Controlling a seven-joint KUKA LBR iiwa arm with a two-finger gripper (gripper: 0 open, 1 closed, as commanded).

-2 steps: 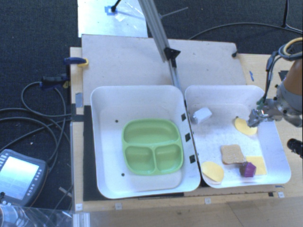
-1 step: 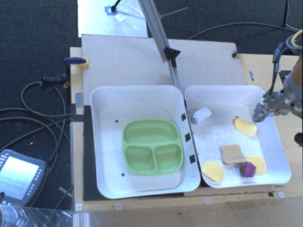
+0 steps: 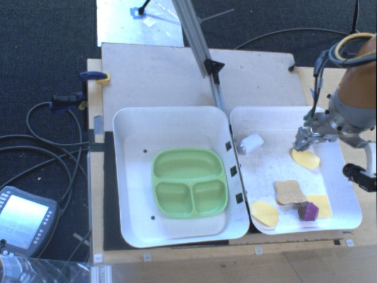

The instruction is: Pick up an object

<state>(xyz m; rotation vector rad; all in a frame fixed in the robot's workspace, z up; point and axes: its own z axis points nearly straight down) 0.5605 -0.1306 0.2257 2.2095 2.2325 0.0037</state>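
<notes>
Over the right bin (image 3: 353,220), the pincer (image 3: 307,139) is hanging low at the end of the grey and orange arm (image 3: 353,93), just above the upper edge of a flat yellow disc (image 3: 306,158). Whether its tips are apart or together cannot be told from this slanted angle; nothing is showing between them, so I am not counting anything as held.

Taking the yellow disc as the landmark, a small white block (image 3: 251,142) is lying well to its left near the bin's dividing wall. A tan slice like toast (image 3: 288,191) is resting below the disc, and a purple block (image 3: 307,211) is touching that slice's lower right corner, sitting on a yellow square (image 3: 321,204). A second yellow disc (image 3: 265,213) is lying further down and to the left, against the bin's front rim. The green divided plate (image 3: 189,183) is sitting far left of the disc, in the other bin (image 3: 126,158).

The likely target is the near disc, and that is where the trouble is lurking. It is thin and lying flat, so the tips are probably going to slide over it or push it along the floor rather than get under an edge. The pincer is also sitting off the disc's middle, so a closing grip may be pinching only the rim and letting it slip during the lift.
</notes>
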